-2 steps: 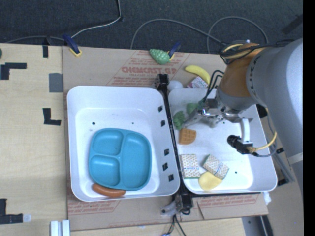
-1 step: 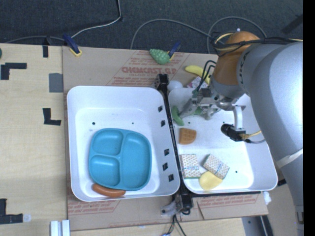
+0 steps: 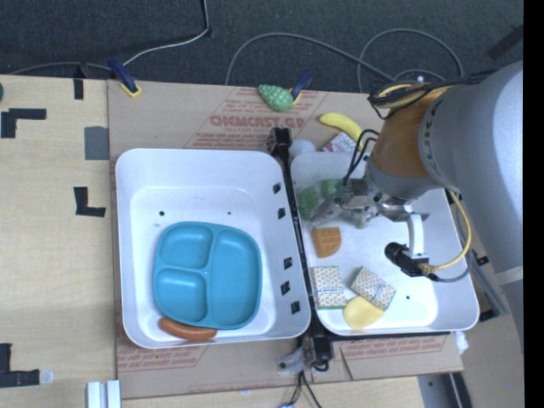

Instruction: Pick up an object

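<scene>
The grey arm with its orange band (image 3: 399, 143) reaches into the right bin (image 3: 442, 313) from the right. Its gripper (image 3: 342, 201) hangs low over the bin's far left part, right beside a green object (image 3: 309, 199) that it partly covers. Just in front of the gripper lies an orange-brown piece (image 3: 327, 240). Nearer the front edge are two wrapped packets (image 3: 329, 286) (image 3: 372, 286) and a pale yellow object (image 3: 363, 314).
The left bin (image 3: 140, 177) holds a blue divided plate (image 3: 208, 274) and an orange sausage (image 3: 187, 330) at its front. Behind the bins, on the cardboard, lie a banana (image 3: 342, 126) and a green toy (image 3: 276, 97). A black divider (image 3: 291, 219) runs between the bins.
</scene>
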`<state>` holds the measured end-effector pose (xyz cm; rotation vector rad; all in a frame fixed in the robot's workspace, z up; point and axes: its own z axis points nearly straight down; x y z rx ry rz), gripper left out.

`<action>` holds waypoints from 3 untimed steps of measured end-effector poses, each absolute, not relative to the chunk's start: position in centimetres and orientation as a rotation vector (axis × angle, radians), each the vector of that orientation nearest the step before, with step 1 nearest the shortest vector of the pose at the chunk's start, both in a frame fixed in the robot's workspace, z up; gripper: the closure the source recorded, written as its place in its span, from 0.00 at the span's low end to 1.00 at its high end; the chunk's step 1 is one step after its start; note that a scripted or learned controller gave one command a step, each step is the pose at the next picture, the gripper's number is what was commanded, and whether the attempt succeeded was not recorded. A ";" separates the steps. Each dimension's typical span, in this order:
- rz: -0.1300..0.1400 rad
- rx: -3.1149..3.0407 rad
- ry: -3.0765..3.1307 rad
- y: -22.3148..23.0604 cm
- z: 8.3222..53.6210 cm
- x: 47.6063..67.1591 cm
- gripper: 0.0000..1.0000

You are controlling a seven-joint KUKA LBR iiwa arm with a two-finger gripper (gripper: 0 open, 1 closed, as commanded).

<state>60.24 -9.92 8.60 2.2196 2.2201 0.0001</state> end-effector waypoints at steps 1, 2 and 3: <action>0.002 2.219 2.219 -9.9 8.6 52.8 0.00; 0.002 2.218 2.221 -9.4 8.6 57.2 0.00; 0.006 2.215 2.219 -9.6 8.7 55.8 0.00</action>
